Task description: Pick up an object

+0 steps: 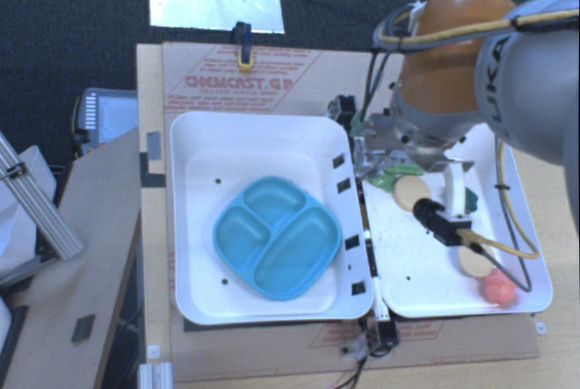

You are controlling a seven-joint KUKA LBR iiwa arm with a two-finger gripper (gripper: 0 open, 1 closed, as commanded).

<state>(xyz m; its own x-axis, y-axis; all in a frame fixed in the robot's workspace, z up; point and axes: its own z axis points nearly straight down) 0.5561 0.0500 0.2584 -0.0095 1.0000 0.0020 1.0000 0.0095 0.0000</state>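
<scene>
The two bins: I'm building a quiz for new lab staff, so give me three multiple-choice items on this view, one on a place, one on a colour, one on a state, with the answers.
1. Where does the divided plate lie?
A. In the left bin
B. In the right bin
C. On the bench outside both bins

2. What colour is the ball in the right bin's near corner?
A. Green
B. Pink
C. Black

3. How does the divided plate sit?
A. Leaning on the bin wall
B. Flipped upside down
C. Flat with its compartments facing up

Answers:
1. A: the divided plate rests on the floor of the left bin, away from the arm.
2. B: the ball is pink, next to a tan disc in the right bin.
3. C: its three hollows show from above, with the rim level on the bin floor.
</scene>
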